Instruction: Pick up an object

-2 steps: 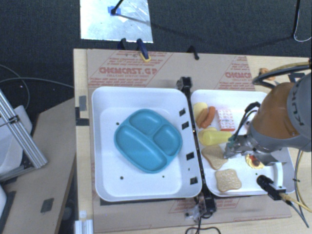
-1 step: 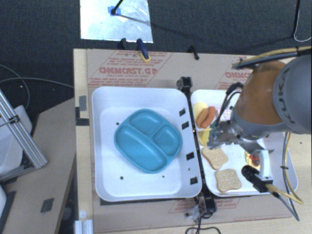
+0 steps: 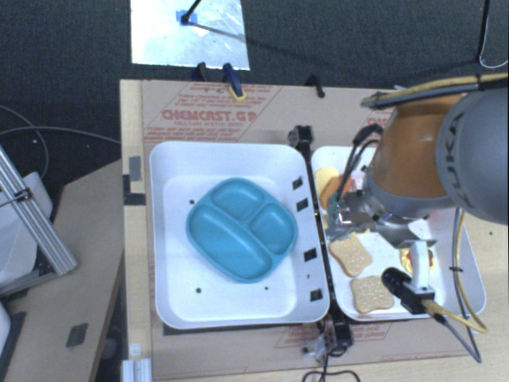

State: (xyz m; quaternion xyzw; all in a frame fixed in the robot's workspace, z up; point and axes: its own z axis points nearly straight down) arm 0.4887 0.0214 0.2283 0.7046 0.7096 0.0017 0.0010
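Reaching low over the right bin (image 3: 475,293), the gripper (image 3: 343,213) sits beside two toast slices (image 3: 351,255) and a yellow item (image 3: 325,185), likely lining up a pick, though I cannot tell its grip state.

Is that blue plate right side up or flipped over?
Right side up: the blue plate shows its three hollow compartments facing upward, lying flat in the left bin.
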